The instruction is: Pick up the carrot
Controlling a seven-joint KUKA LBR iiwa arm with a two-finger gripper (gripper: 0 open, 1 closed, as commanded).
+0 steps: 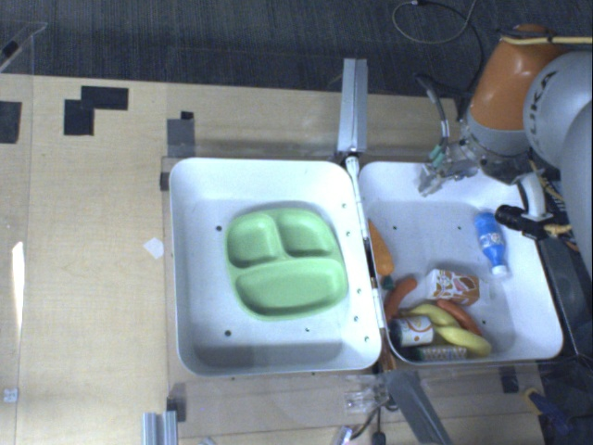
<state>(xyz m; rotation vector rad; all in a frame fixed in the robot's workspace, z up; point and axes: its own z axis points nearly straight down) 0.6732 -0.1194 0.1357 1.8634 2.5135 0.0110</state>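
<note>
The carrot is a slim orange piece lying along the left wall of the right bin, pointing towards the far side. My gripper hangs over the far edge of the right bin, up and to the right of the carrot and well apart from it. Nothing shows in it. The grey arm with its orange band reaches in from the upper right.
A green divided plate lies in the left bin. The right bin also holds a blue bottle, a printed packet, a red sausage-like piece, a banana and a small can, crowded near the front.
</note>
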